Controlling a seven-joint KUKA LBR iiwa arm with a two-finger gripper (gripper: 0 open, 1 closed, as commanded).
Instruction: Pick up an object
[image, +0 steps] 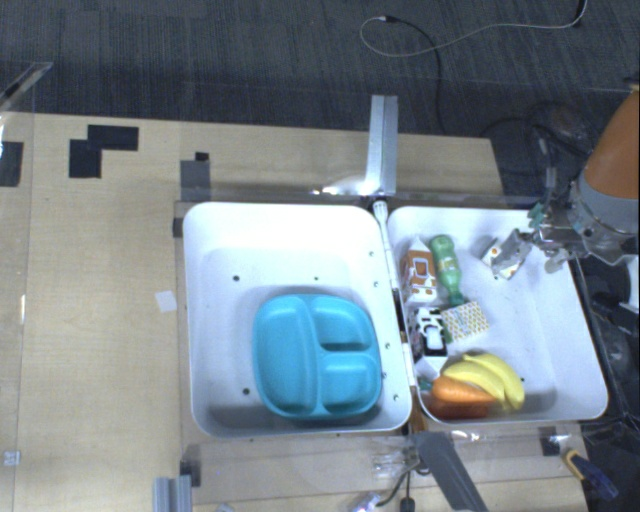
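Observation:
The right bin (560, 330) holds several objects along its left side. A green bottle (445, 266) lies beside an orange-and-white carton (418, 276). Below them are a small black-and-white item (430, 331) and a patterned packet (466, 321). Yellow bananas (487, 377) and an orange carrot-like piece (459, 396) rest in the front corner. My gripper (506, 256) hovers over the bin's back part, right of the green bottle and apart from it. I see nothing in it.
A blue divided plate (318, 356) lies in the left bin (220, 300). A metal post (383, 140) stands behind the divider between the two bins. The grey arm with its orange band (612, 170) comes in from the upper right.

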